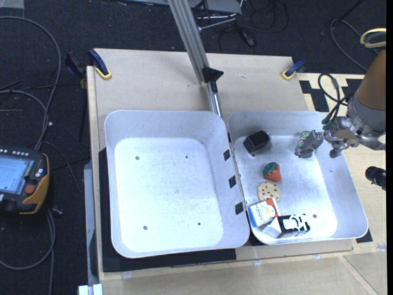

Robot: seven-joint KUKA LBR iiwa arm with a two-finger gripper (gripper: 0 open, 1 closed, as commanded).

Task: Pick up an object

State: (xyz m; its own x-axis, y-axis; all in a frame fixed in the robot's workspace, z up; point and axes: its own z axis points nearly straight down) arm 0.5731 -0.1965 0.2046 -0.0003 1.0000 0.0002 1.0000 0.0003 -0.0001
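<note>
The arm (pixel 371 100), grey with an orange band, comes in from 3 o'clock, and its pincer (pixel 308 143) sits over the right bin (pixel 344 183) near that bin's 1 o'clock corner. Whether the pincer is spread or closed cannot be told at this size and angle, nor whether anything lies between its parts.

The things to pick lie in the right bin. A black block (pixel 256 141) rests toward 11 o'clock in the bin. Below it, near the middle, sits a red and green strawberry-like toy (pixel 272 171), and just at its 6 o'clock a round tan cookie (pixel 268 192). At the bin's 7 o'clock edge lie a small red, white and blue carton (pixel 263 213) and, just beside it, a black and white item (pixel 293 224).

The left bin (pixel 166 183) stands beside it on the wooden bench (pixel 153 82).
</note>
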